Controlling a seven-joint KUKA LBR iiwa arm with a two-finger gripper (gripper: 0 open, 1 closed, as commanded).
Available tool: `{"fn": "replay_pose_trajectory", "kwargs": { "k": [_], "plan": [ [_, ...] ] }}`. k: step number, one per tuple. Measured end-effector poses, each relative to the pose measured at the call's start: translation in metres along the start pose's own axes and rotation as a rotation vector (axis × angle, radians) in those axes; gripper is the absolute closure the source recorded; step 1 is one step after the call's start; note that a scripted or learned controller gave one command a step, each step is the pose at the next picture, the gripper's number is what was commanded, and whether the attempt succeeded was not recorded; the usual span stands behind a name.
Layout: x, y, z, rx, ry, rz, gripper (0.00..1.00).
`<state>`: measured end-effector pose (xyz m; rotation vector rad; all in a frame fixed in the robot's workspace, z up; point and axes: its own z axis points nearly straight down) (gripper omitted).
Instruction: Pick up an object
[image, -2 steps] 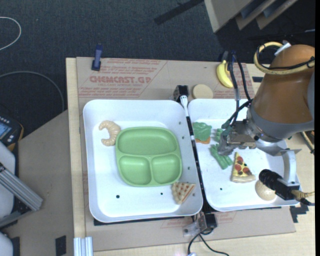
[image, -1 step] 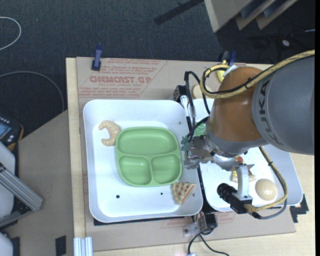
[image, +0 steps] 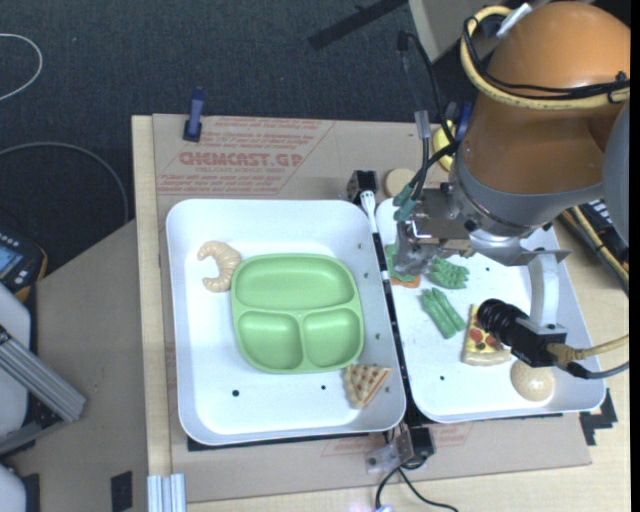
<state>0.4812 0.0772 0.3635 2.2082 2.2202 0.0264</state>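
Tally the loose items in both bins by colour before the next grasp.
Green: 3 – divided plate, bean pod, leafy piece
Tan: 3 – croissant, waffle wedge, round bun
Yellow and red: 1 – pizza slice
Total: 7

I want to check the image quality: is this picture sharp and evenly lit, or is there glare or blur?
Camera view: light is even and soft; the left bin and green tray look sharp with faint shadows; a mild sheen sits on the arm's orange band; the arm's body hides part of the right bin.
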Motion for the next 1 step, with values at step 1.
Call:
{"fn": "replay_pose_trajectory", "kwargs": {
  "k": [1],
  "plan": [
    [-0.0031,-0.0005,-0.0526,0.013,-0.004,0.004,1.00]
  ]
}}
